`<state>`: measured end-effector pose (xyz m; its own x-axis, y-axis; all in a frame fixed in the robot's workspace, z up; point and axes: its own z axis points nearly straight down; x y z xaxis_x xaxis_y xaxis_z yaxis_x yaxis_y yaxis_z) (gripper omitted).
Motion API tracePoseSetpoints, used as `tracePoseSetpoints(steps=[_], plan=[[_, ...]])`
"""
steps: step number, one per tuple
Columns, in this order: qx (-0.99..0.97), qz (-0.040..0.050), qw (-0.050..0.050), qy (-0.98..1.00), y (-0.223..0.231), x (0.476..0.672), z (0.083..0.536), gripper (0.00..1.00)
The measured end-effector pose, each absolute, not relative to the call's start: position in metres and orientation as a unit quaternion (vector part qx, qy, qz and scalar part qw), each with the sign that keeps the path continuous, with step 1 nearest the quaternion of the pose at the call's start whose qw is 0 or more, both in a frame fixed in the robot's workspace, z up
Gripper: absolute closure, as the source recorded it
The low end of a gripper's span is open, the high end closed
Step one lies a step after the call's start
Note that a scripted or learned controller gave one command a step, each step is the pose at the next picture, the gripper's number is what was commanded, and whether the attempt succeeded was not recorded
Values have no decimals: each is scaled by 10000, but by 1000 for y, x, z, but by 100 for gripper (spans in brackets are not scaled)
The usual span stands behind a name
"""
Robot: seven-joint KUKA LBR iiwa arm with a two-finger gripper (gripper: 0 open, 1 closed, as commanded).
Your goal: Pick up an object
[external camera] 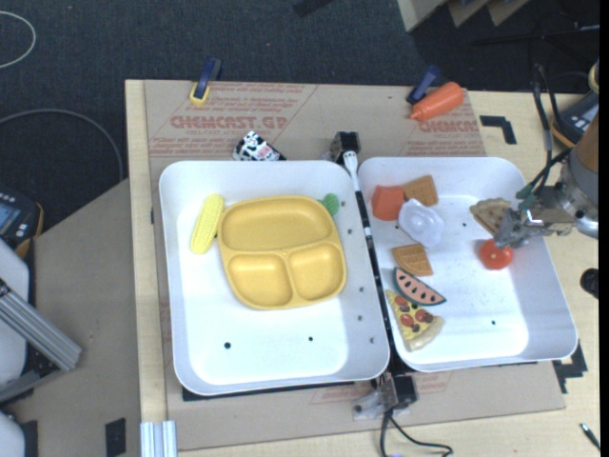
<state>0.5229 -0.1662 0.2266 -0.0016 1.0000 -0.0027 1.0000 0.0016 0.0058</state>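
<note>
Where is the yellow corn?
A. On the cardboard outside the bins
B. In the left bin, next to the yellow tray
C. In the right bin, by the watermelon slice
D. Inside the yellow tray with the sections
B. The corn lies on the white floor of the left bin, along the left side of the yellow tray, not in any of its compartments.

Grey arm [582, 174], black cables, metallic end effector [511, 233].
</note>
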Motion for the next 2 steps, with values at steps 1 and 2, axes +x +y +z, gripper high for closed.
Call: tracePoseSetpoints(steps=[1,2], plan=[[7057,0,-21,7085,-120,507,226,100],[7049,0,-26,7093,-62,502,215,100]])
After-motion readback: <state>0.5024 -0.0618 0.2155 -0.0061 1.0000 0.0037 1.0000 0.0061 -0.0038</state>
